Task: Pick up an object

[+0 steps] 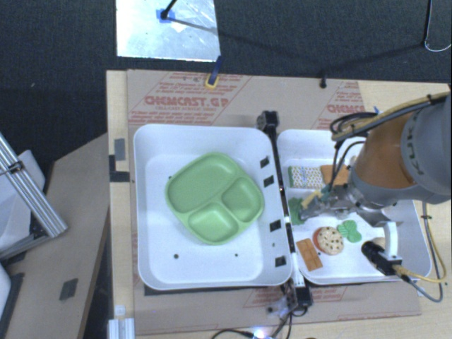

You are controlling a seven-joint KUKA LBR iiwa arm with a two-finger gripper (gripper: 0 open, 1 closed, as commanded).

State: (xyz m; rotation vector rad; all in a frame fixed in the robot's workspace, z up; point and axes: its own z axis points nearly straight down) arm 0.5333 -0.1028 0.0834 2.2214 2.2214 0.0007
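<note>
- The pickable stuff all sits in the right bin (422, 256): a cookie (329, 240) with dark chips, a green ridged piece (348, 229) just right of the cookie, an orange cracker (308, 253) just left and a bit below it, and a speckled pack (305, 176) up above it near the bin's far side.
- None of them looks lifted; they all seem to lie flat on the bin floor, so the pick looks not yet done.
- The gripper (311, 205) is low in that bin, up and to the left of the cookie, close to the wall between the bins.
- Something greenish sits at its tip, but it's too blurry to call. Can't tell whether the fingers are open, closed, or on anything.
- The grey arm (395, 162) hangs over the cookie's upper right.
- Further left of the cookie, the left bin (152, 260) holds a green divided plate (214, 198).
</note>
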